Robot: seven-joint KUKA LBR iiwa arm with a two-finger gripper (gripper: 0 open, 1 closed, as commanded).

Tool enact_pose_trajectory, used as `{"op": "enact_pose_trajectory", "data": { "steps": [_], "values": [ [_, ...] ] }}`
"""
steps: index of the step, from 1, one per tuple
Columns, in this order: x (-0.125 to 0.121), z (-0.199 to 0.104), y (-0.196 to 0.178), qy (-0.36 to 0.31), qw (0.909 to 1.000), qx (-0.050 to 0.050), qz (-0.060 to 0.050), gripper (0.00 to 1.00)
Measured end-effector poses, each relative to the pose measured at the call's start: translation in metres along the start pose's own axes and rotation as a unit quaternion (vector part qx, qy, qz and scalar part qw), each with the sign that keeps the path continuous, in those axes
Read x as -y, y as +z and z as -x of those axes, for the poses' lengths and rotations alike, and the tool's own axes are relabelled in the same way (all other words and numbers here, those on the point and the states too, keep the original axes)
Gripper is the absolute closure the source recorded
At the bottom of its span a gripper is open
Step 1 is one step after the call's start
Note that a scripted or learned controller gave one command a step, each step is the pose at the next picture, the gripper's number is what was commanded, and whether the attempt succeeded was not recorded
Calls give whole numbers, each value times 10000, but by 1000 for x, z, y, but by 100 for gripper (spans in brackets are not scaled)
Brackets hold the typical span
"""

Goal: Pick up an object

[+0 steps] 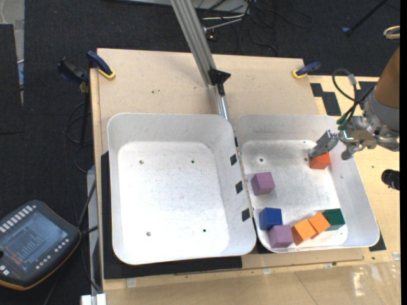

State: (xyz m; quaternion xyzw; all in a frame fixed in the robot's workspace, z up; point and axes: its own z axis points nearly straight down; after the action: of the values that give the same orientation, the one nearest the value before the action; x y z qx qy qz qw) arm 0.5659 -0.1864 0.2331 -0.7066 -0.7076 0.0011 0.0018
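My gripper (332, 152) reaches in from the right over the far right part of the right bin (356, 189), its two fingers spread apart and open. A red-orange block (320, 161) lies on the bin floor just below the tip of the left finger (322, 146); it is not between the fingers. Further into the bin lie a purple cube (262, 183), a blue cube (270, 217), a second purple cube (281, 235), two orange blocks (305, 228) and a green block (334, 218).
The left bin (121, 170) sits beside the right one. A slanted metal pole (197, 40) ends at the bins' shared far edge. Clamps (102, 65) hold the board's far corners. A teach pendant (35, 240) lies at the lower left.
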Motion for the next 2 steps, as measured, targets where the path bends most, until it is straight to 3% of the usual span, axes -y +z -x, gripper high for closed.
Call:
{"op": "enact_pose_trajectory", "data": {
  "steps": [1, 2],
  "values": [
    [-1, 0, -2, -3, 10000, 7, 21, 0],
    [1, -6, 60, 8, 10000, -3, -11, 0]
  ]
}}
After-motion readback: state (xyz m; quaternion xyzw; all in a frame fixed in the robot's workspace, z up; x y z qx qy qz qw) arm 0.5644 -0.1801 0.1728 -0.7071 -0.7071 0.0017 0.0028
